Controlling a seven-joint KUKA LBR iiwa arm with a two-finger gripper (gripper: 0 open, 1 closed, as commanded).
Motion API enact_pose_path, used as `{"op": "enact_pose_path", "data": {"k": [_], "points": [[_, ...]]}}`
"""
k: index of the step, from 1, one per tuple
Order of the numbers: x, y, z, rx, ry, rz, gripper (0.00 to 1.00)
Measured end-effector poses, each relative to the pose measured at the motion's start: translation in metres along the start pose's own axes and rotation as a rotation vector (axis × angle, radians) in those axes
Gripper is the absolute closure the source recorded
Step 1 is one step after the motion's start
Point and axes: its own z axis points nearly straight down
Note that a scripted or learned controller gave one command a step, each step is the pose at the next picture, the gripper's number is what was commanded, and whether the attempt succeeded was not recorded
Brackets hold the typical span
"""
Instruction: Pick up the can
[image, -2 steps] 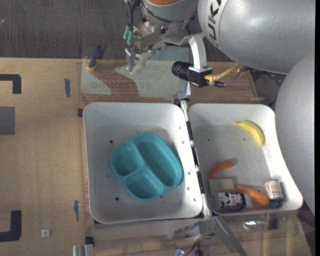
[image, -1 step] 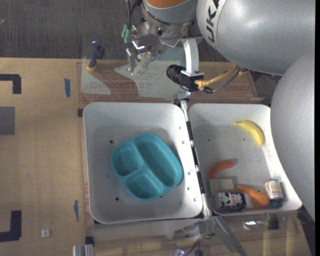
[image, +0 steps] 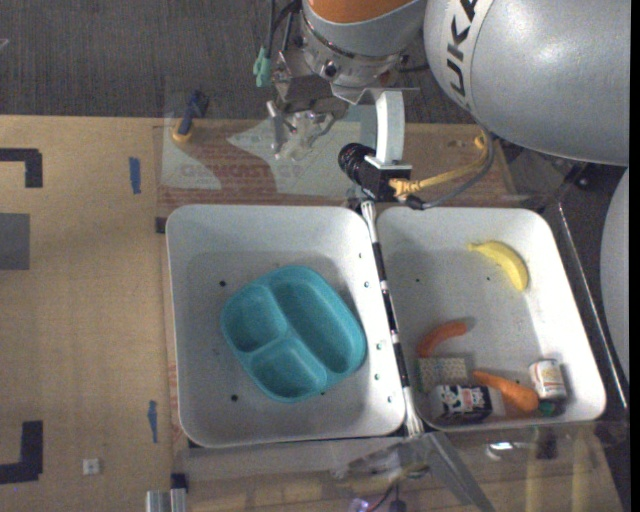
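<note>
White bins: you have two shallow white plastic bins side by side, the left bin (image: 190, 330) in the middle of the frame and the right bin (image: 570, 300) toward the right edge.
Can position: your target, the small white can with red and green label marks (image: 548, 379), stands in the lower right corner of the right bin, close against the bin wall.
Can neighbours: an orange carrot-shaped piece (image: 508, 391) lies just beside the can on its left, and a black-and-white carton (image: 462, 401) sits next to that.
Other contents: a second orange curved piece (image: 441, 336), a speckled beige sponge-like block (image: 441, 372) and a yellow banana (image: 504, 263) share the right bin; a teal divided plastic tray (image: 291, 331) lies in the left bin.
Gripper: the two-finger gripper (image: 292, 140) hangs at the top centre of the frame, above the bench beyond the bins, well apart from the can; it carries nothing, and I cannot tell whether it is spread or closed.
Risk, corner: you may find a finger striking the bin wall or rim, because the can sits so near the corner.
Risk, clutter: a finger could land on the carrot-shaped piece and close on it, or nudge the can over.
Risk, slip: the can's round, smooth side may slide out of an off-centre pinch.
</note>
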Motion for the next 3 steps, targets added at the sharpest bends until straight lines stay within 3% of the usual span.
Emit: {"op": "enact_pose_path", "data": {"k": [1, 3], "points": [[-0.002, 0.02, 0.053, -0.001, 0.0, -0.262, 1.0], [0.005, 0.037, 0.025, -0.007, -0.002, -0.45, 1.0]]}}
